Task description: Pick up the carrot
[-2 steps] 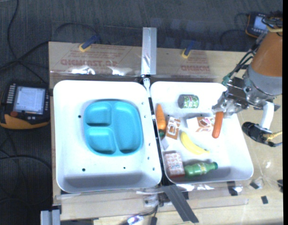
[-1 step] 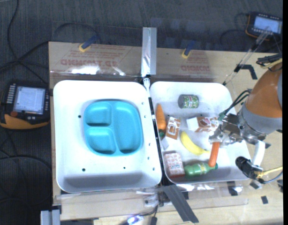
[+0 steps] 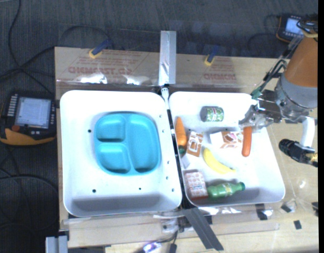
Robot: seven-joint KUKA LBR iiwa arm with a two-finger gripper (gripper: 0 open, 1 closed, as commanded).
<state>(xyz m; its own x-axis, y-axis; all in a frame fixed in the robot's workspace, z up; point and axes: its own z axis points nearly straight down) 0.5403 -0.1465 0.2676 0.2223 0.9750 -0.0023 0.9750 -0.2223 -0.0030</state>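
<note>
The carrot [image 3: 180,133] lies in the right bin [image 3: 267,162], lengthwise against that bin's left wall, just beside a small printed packet [image 3: 194,143]. It looks like a toy vegetable: probably light, stiff and smooth-skinned, so it may slip or roll if squeezed near the tapered tip; the thicker middle, taken across its short width, seems the best place to hold it, though the bin wall on one side and the packet on the other leave little room for fingers. The hand [image 3: 250,123] is at the far right side of the same bin, well apart from the carrot, and an orange-red sausage-shaped item [image 3: 247,142] hangs straight down from it, upper end at the fingers, so the hand appears closed on that item rather than on the carrot. A green can [image 3: 211,114], a banana [image 3: 217,162] and a green bottle [image 3: 225,189] lie between and below.
</note>
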